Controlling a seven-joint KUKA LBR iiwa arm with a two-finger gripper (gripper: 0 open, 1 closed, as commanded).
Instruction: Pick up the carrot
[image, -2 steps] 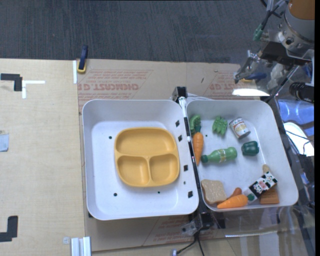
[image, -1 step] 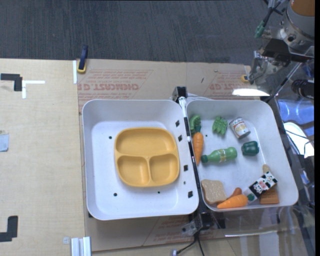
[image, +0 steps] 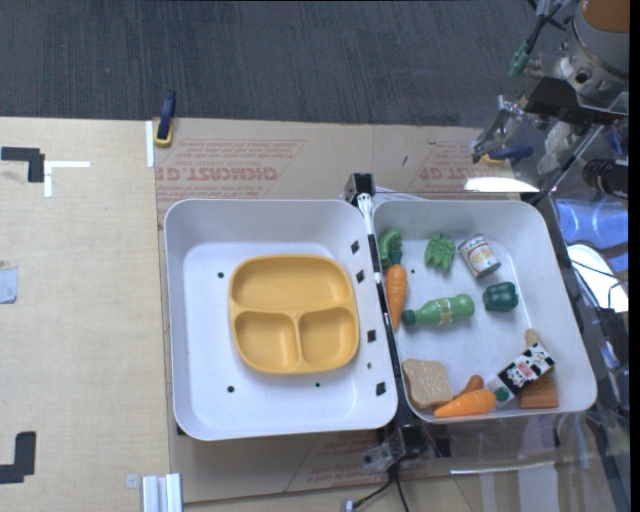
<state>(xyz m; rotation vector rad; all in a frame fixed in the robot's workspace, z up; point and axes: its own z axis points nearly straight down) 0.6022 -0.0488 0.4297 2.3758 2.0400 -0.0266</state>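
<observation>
A carrot (image: 396, 288) with a green top lies in the right bin (image: 556, 262), close against its left wall. A second, fatter carrot (image: 466, 403) lies at that bin's front edge, next to a bread slice (image: 427, 381). My gripper (image: 522, 150) hangs high at the top right, beyond the right bin's back rim and well away from both carrots. Its fingers stand apart and open with nothing between them.
The right bin also holds a green bottle (image: 441, 312), a green pepper (image: 500, 296), a small can (image: 480, 255), a leafy green piece (image: 438, 250), a cow-patterned carton (image: 526, 371) and an orange block (image: 541, 397). A yellow divided plate (image: 294, 312) sits in the left bin (image: 190, 300).
</observation>
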